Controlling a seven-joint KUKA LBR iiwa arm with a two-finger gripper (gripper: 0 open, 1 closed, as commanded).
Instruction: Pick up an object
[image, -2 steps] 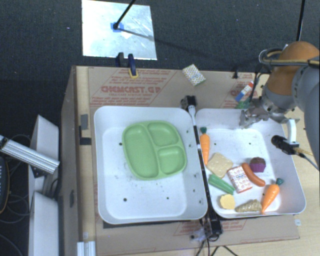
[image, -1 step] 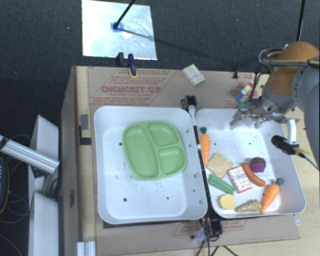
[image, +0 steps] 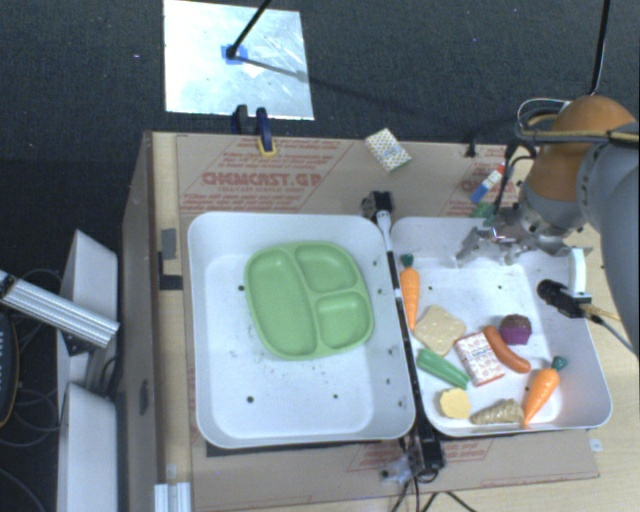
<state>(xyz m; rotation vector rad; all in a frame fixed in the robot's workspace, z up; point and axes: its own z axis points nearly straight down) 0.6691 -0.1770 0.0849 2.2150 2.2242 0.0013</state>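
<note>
My gripper (image: 492, 246) hangs over the far end of the right bin (image: 590, 405), up and to the right of the toy food. That bin holds a carrot (image: 409, 290) along its left wall, a tan cracker (image: 440, 328), a green bean (image: 442, 367), and a red-and-white box (image: 480, 358). It also holds an orange sausage (image: 505, 347), a purple piece (image: 515, 326), a second carrot (image: 540, 390), a yellow slice (image: 454, 403) and a tan ridged piece (image: 497, 411). Nothing shows in the gripper's grasp.
The left bin (image: 215, 400) holds a green divided plate (image: 308, 300). A black divider (image: 398, 310) runs between the bins. A small patterned packet (image: 387, 149) lies on the cardboard behind them. The arm's grey body (image: 585, 190) looms over the right bin's far right corner.
</note>
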